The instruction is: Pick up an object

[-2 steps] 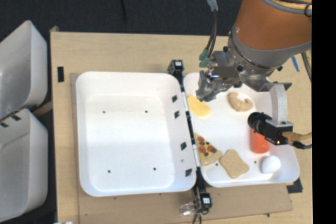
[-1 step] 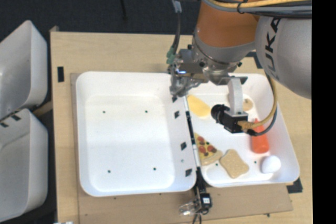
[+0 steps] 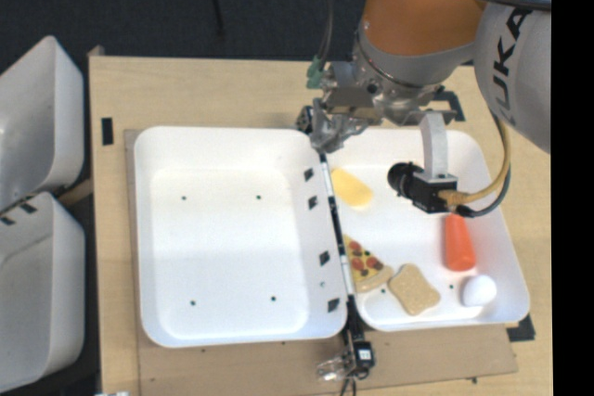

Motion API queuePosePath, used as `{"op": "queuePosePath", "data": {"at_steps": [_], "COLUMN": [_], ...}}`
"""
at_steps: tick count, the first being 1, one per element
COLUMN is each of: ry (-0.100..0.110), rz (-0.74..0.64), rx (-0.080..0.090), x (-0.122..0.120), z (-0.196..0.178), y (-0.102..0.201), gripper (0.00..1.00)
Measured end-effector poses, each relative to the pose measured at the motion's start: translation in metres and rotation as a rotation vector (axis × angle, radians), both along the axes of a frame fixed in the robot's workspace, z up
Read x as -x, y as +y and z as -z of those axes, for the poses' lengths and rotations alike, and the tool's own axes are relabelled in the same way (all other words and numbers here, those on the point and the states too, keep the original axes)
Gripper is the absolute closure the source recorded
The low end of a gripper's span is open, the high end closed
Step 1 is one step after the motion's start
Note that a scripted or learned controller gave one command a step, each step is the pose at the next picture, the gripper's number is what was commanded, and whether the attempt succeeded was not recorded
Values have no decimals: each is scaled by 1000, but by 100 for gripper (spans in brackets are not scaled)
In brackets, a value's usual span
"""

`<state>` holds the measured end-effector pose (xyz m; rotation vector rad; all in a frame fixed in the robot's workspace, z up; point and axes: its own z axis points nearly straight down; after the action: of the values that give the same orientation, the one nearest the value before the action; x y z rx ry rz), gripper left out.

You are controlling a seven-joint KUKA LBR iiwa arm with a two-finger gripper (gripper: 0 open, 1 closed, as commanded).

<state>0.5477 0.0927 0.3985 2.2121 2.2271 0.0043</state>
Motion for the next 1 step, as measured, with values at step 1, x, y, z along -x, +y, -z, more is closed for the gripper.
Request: {"op": "queuePosePath", "data": {"at_steps": [1], "ry": [7], "rz": [3], "rx": [0], "x": [58], "z": [18], "y": [14], "gripper": [100]}}
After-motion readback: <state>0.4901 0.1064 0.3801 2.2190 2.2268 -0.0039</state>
